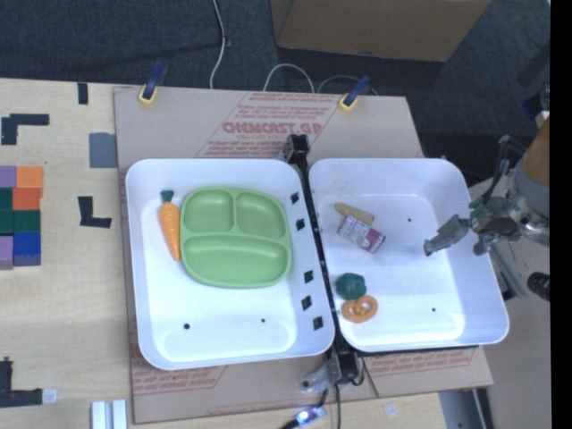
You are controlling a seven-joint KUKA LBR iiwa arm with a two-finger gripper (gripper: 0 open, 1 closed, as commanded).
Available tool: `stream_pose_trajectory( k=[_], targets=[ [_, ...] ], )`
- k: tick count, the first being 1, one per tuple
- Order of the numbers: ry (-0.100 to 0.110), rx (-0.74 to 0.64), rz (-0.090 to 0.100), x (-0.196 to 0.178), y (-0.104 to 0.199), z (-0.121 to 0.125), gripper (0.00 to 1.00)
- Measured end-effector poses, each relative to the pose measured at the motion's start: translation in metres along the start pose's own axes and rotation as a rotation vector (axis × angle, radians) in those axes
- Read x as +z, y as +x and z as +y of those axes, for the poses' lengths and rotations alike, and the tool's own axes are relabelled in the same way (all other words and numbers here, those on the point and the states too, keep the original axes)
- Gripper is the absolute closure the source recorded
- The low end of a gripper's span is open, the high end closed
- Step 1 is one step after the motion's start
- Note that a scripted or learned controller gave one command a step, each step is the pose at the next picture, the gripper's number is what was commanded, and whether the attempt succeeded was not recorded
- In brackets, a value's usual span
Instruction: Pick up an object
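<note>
**Arm poised at the right bin's edge**

Two shallow white plastic bins sit side by side on the counter (89,132). The left bin (214,338) holds a green three-compartment plate (236,238) with an orange toy carrot (169,228) just beside its left edge. The right bin (447,320) holds a small pink-and-white packet (360,234), a tan stick (354,213) touching it, a dark green lump (350,285) and an orange pretzel-shaped ring (360,308). The grey arm's jaws (444,235) hang over the right bin's right side, well apart from all items; whether they are released or clenched cannot be told.
</note>
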State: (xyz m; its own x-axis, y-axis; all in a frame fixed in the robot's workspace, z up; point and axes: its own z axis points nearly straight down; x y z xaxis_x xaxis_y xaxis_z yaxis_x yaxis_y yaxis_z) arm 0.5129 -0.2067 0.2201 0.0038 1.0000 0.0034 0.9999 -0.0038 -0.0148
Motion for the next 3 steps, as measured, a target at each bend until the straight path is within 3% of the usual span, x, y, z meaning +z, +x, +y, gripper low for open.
stream_pose_trajectory(
  k=[1, 2, 3],
  targets=[
    [-0.013, -0.005, -0.003, -0.008, 0.001, 0.003, 0.0],
    [-0.01, -0.005, -0.003, 0.045, -0.004, 0.012, 0.0],
    [-0.01, -0.005, -0.003, 0.09, -0.004, 0.005, 0.0]
  ],
)
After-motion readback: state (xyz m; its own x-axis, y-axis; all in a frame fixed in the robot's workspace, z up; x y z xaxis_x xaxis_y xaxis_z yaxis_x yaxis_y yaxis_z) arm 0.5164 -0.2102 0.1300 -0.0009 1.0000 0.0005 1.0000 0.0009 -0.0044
